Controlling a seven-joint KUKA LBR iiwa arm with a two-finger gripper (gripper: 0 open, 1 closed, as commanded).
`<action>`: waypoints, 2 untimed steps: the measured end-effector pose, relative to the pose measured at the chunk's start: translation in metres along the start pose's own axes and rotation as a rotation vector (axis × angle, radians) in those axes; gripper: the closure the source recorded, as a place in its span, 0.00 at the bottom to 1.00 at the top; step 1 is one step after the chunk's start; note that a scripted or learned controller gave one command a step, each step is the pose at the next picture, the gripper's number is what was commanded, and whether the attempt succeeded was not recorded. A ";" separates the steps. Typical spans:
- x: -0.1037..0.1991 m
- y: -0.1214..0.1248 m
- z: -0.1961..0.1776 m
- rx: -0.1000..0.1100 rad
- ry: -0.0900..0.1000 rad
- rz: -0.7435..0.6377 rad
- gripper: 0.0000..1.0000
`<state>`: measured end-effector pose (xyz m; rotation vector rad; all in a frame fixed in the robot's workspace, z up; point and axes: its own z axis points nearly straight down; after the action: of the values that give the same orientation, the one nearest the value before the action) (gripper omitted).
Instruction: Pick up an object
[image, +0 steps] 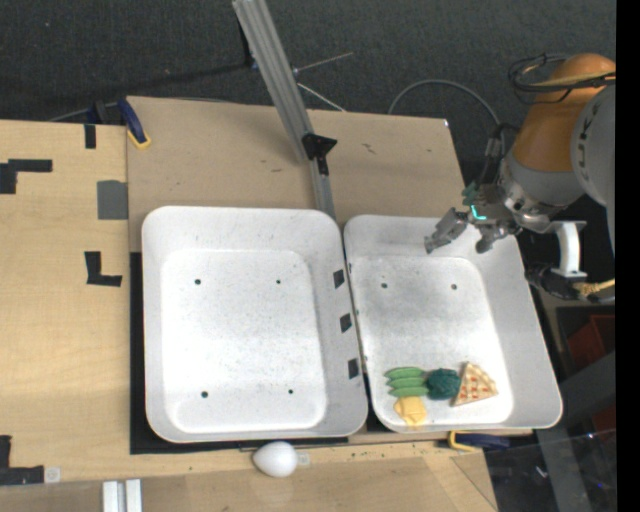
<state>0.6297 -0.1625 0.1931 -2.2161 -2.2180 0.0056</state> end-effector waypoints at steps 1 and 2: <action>0.000 0.001 -0.004 -0.005 -0.002 -0.002 0.00; -0.009 0.000 0.045 0.000 -0.003 0.000 0.00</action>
<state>0.6295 -0.1713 0.1478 -2.2182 -2.2193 0.0083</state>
